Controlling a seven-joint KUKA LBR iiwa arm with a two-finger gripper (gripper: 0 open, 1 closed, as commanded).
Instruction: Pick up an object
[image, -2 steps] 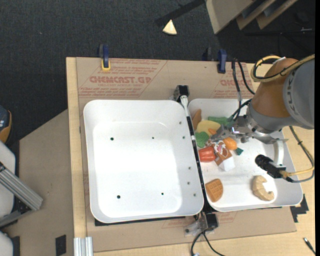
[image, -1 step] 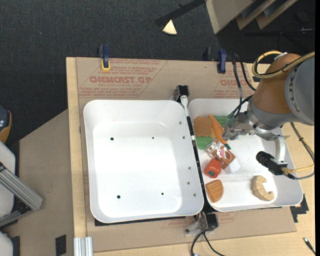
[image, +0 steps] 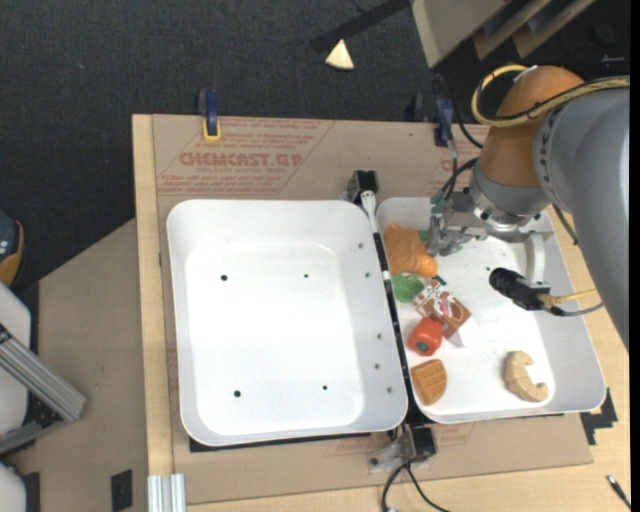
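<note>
Camera view: claw (image: 441, 240) beside orange toy (image: 409, 251), fingers' state unclear, wrist-hidden.

Two white bins: left bin (image: 270, 320), right bin (image: 560, 350). Relative to left bin, all loose items lie just right of its right wall: one orange piece (image: 410, 252), one green piece (image: 406, 288), one red-white packet (image: 441, 308), one red piece (image: 427, 337), one waffle-like piece (image: 429, 380), one tan curved piece (image: 526, 377) farther right.

the right bin (image: 575, 345) holds a cluster along its left wall: an orange lump (image: 408, 250) at the top, a green piece (image: 405, 288) just below it, a red-and-white packet (image: 440, 306), a red tomato (image: 427, 337), and a tan waffle (image: 429, 380). a beige curved piece (image: 524, 377) lies apart, lower right.
</note>
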